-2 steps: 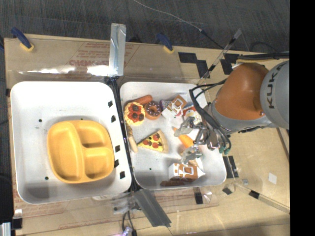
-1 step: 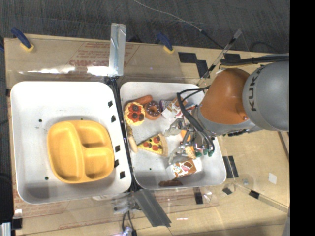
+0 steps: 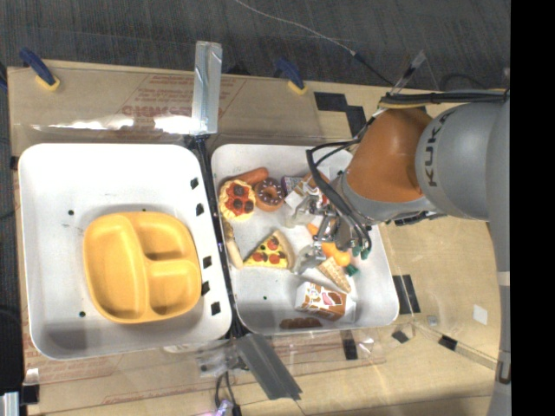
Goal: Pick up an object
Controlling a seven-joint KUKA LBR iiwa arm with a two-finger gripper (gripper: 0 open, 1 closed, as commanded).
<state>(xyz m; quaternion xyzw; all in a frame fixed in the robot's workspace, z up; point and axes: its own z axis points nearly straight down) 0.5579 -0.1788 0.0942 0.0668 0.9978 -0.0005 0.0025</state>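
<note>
- Small orange-and-tan toy food piece: lay in the right-hand shallow white plastic bin, mid-right, directly under the tool; judged the likeliest target, though which item was meant could not be settled.
- Two-finger metal gripper: stood low among the toys, beside that piece; whether its fingers were apart, together or clamped on anything could not be told, cables and wrist covering them.
- Triangular toy pizza slice: just left of the gripper. Risk judged: a closing finger could catch its edge and drag it.
- Printed carton-like toy: just below the target. Risk judged: crowding could yield a double or glancing grip, then a slip on lifting.
- Round toy pizza and brown chocolate doughnut: upper left, apart from the tool.
- Yellow compartmented plastic tray: in the left-hand white bin, well apart.
</note>
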